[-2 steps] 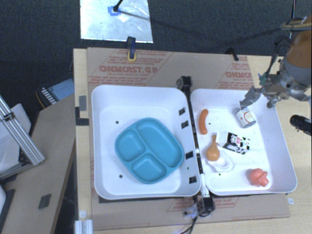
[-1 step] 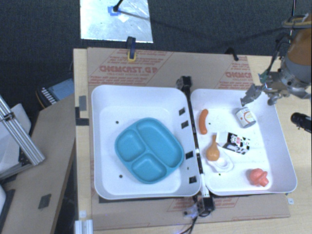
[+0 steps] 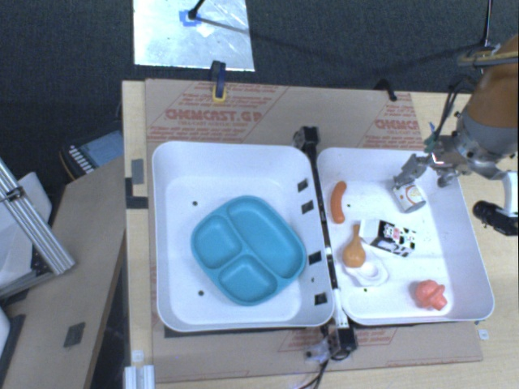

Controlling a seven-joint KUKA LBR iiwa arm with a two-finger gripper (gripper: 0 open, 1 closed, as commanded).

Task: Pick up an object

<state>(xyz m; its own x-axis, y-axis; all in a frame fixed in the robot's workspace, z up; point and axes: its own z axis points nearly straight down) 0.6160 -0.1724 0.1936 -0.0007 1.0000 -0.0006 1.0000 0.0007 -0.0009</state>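
Note:
My gripper [image 3: 415,177] hangs over the back of the right bin [image 3: 478,250], reaching in from the right under the grey wrist with its orange band. Just below it lies a small grey and white item [image 3: 409,197]; whether the gripper touches it I cannot tell. In the same bin lie an orange sausage [image 3: 338,202], a tan pear-shaped object [image 3: 354,250], a black and white carton [image 3: 392,237], a small white piece [image 3: 371,273] and a salmon-pink object [image 3: 430,294].
The left bin [image 3: 170,177] holds a blue divided plate [image 3: 247,250]. A black divider with clips [image 3: 318,217] runs between the bins. A shiny metal sheet [image 3: 193,24] lies on the floor behind the bench.

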